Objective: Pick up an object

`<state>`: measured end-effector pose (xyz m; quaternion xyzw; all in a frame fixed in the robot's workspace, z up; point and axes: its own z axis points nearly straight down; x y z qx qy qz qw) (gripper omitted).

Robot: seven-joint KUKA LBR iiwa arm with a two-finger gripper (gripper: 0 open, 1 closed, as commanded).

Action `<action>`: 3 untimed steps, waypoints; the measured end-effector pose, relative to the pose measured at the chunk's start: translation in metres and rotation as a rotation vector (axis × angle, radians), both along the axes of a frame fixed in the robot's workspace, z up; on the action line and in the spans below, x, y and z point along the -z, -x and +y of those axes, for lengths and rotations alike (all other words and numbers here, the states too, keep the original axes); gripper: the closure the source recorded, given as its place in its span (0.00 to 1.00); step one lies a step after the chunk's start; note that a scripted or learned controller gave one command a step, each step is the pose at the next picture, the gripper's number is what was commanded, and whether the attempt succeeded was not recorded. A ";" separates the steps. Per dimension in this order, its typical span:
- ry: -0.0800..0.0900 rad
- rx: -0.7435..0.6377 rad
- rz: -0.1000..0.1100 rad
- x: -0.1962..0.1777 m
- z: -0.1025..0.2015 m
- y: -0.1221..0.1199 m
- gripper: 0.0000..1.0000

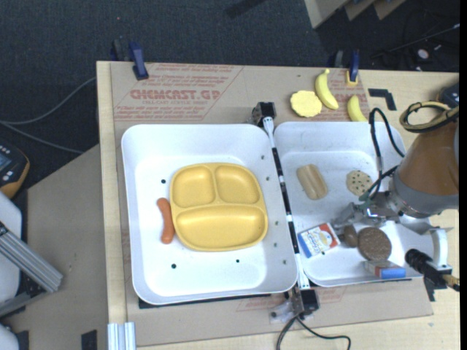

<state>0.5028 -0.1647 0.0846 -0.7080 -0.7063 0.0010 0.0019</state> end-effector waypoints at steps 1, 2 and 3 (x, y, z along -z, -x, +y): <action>-0.001 -0.004 -0.002 0.000 0.025 0.002 0.00; 0.000 -0.002 -0.005 -0.010 0.024 0.002 1.00; -0.002 -0.017 -0.019 -0.106 0.134 -0.061 1.00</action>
